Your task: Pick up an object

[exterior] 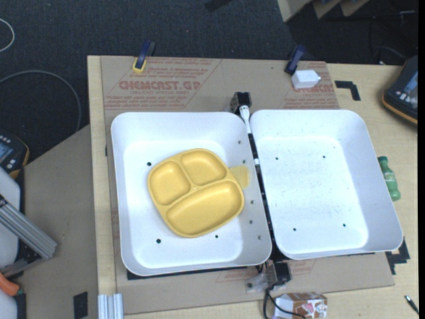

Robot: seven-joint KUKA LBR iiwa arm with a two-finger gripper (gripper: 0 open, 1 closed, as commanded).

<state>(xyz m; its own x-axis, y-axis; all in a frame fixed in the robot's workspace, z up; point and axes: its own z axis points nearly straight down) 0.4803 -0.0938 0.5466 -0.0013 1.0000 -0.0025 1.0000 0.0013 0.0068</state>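
A yellow plastic plate with three compartments [195, 192] lies flat in the left white bin [133, 138], slightly turned, near the bin's middle. A small yellowish piece [240, 175] pokes out at the plate's right edge, beside the bin's right wall.
The right white bin [345, 138] sits against the left one along a dark seam [255, 171]. Both rest on a cardboard sheet [199, 78] held by clamps [142, 57]. A green item [388, 178] lies at the right bin's outer edge. A white block [305, 79] sits behind.
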